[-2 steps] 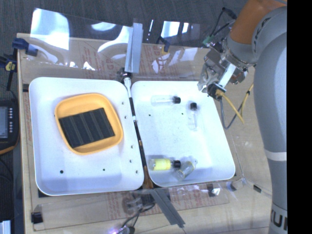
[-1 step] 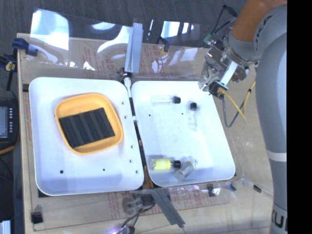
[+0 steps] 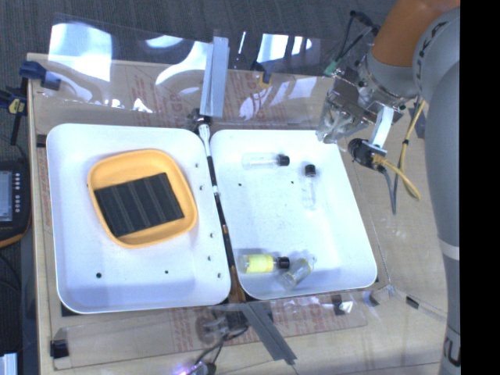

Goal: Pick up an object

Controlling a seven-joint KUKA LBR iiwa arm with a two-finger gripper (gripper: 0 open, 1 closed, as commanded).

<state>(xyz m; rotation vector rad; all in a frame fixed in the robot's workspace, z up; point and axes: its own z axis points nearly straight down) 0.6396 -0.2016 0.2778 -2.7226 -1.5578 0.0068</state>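
Beside the yellow-labelled vial (image 3: 260,263), no legible writing.

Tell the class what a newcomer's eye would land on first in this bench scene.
Most striking is the yellow tray with a dark ribbed insert, lying in the left bin. Next comes the arm's orange band at upper right, above the gripper near the right bin's far corner. A yellow-filled vial lies by that bin's near edge.

Arm (image 3: 437,92) cut off at right edge; 3 clear vials' (image 3: 266,161) contents unreadable.
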